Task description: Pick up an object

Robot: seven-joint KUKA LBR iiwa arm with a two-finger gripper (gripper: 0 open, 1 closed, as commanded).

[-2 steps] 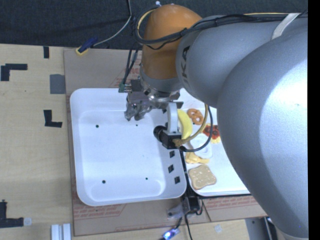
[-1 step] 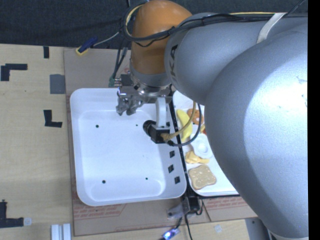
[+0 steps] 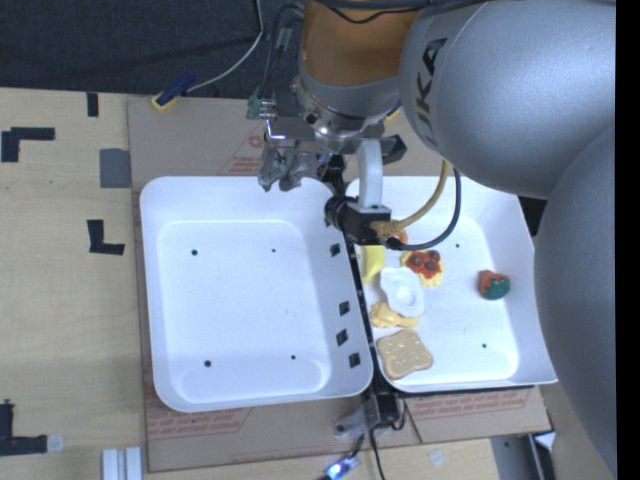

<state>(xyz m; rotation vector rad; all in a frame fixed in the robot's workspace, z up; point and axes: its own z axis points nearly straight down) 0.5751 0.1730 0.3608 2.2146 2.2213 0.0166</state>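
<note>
Grey arm [image 3: 530, 88] looms nearest; its gripper [image 3: 285, 176] hangs up-left of the toy fried egg [image 3: 402, 293], openness impossible to judge, nothing visibly held. Red-and-green toy fruit [image 3: 493, 284], right of the egg, stands apart: likely the cleanest target, approached straight down

The tan bench [image 3: 60, 298] is carrying a flat sheet of brown cardboard [image 3: 190, 133]. Two white bins are sitting on that sheet side by side, the left bin [image 3: 240, 298] and the right bin [image 3: 470, 318] touching along their inner rims. Black tape marks [image 3: 100, 236] and a grey square patch [image 3: 115, 166] are lying on the bare bench left of the cardboard, while a blue clip [image 3: 172, 92] is resting near its far left corner.
</note>
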